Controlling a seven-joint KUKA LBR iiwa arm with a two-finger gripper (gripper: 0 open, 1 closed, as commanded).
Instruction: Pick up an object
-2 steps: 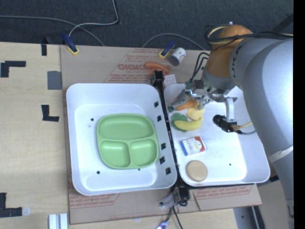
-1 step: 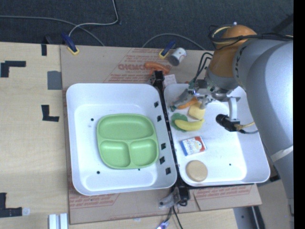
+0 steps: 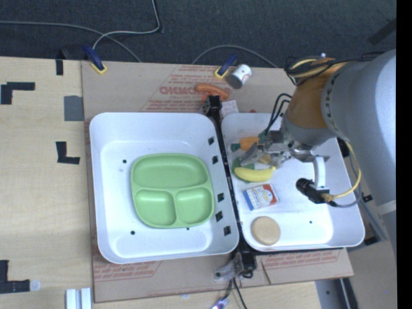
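Note:
In the right bin (image 3: 335, 234) lie a yellow banana (image 3: 253, 173), a small white and blue packet (image 3: 261, 196) with red print, a round tan disc (image 3: 265, 230) and an orange and green item (image 3: 247, 144) near the bin's far left. My gripper (image 3: 269, 152) hangs low over the bin's far left part, just above the banana and beside the orange and green item. Its tips are lost among these objects. A green divided plate (image 3: 172, 190) rests in the left bin (image 3: 109, 134).
A black clamp line (image 3: 222, 172) divides the two bins. The grey arm with its orange band (image 3: 309, 102) covers the right bin's far right corner. An orange item (image 3: 212, 90) and a small silver cylinder (image 3: 239, 75) lie on the cardboard behind the bins.

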